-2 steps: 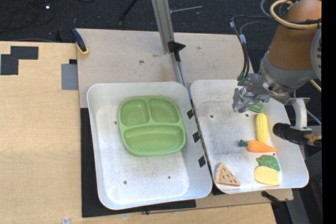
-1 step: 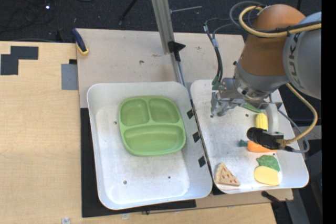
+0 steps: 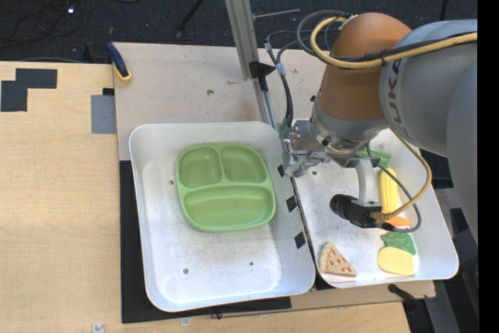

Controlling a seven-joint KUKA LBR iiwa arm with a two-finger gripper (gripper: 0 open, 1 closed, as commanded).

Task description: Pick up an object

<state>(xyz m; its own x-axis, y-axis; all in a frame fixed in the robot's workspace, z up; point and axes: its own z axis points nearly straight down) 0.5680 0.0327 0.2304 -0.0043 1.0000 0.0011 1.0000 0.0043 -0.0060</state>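
My gripper (image 3: pixel 297 158) hangs low over the far left corner of the right bin (image 3: pixel 312 203), close to the wall shared with the left bin. The grey arm and its orange band hide the bin's far side. Nothing shows held in the gripper. In the right bin's near part lie a toy pizza slice (image 3: pixel 337 260), a yellow rounded piece (image 3: pixel 396 262) with a green leafy piece (image 3: pixel 400 242) touching it, a small orange piece (image 3: pixel 398 221) and a yellow corn cob (image 3: pixel 387 187). All of them sit right of and nearer than the gripper.
The left bin (image 3: pixel 210 269) holds a green divided plate (image 3: pixel 225 187) in its far half. An upright metal post (image 3: pixel 243 23) stands behind the bins. A blue and yellow tool (image 3: pixel 119 62) lies on the bench at far left.
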